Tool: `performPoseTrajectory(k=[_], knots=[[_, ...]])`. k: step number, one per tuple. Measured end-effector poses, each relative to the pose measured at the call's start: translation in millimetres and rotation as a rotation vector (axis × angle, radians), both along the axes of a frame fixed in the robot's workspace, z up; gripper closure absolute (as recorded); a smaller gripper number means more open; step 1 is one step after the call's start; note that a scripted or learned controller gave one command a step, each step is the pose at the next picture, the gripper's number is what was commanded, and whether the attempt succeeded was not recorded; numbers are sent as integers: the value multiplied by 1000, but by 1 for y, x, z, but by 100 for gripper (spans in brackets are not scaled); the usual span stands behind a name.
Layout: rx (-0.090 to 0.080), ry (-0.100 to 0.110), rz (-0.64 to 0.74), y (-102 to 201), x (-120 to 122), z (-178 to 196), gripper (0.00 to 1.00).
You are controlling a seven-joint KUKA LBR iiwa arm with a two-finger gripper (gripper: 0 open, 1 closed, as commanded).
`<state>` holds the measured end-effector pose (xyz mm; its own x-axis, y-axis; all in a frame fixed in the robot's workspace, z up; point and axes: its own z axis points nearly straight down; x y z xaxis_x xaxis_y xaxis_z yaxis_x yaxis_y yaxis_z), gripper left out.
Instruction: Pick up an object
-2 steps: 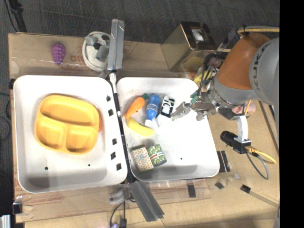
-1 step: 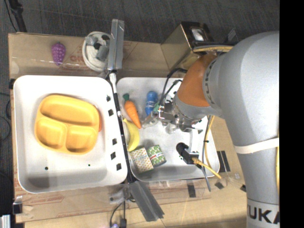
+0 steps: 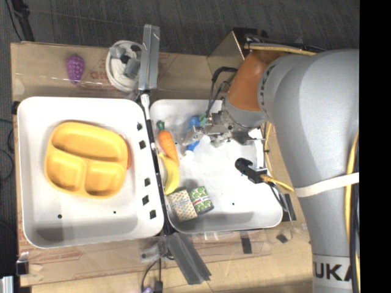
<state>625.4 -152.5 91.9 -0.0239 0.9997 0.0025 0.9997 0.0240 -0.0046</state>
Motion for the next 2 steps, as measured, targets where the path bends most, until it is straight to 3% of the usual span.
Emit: performPoseTrajectory(k=[1,2], knots=[[0,4,7,2,0,10,100],[-2,-3,-23,22,20,123,100]])
